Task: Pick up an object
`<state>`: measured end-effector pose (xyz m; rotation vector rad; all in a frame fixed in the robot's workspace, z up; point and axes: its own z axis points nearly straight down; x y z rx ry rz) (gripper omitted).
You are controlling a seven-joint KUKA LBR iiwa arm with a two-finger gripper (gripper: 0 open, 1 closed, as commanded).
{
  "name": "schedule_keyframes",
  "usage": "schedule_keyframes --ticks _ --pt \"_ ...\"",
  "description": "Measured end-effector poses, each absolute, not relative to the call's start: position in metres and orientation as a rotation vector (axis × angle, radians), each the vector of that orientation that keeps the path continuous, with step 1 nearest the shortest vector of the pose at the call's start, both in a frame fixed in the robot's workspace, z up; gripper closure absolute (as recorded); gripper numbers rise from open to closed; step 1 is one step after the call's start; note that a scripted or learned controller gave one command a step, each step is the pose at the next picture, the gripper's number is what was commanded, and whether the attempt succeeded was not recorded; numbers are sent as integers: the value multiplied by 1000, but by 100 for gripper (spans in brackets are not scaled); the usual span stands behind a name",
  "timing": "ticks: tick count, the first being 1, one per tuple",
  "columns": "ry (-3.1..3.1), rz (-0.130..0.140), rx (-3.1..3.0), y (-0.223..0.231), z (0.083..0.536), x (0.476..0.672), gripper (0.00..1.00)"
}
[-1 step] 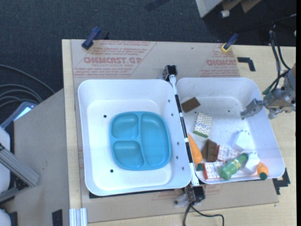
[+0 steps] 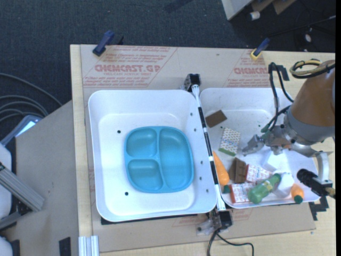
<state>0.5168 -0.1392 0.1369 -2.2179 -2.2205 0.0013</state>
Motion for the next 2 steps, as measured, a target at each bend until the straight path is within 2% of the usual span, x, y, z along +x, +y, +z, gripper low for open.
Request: schedule_keyframes --ticks 1,2 --pt "-2221 1 -2218 -92 84 533 0" --pt "-2219 2 -2220 -105 94 495 0"
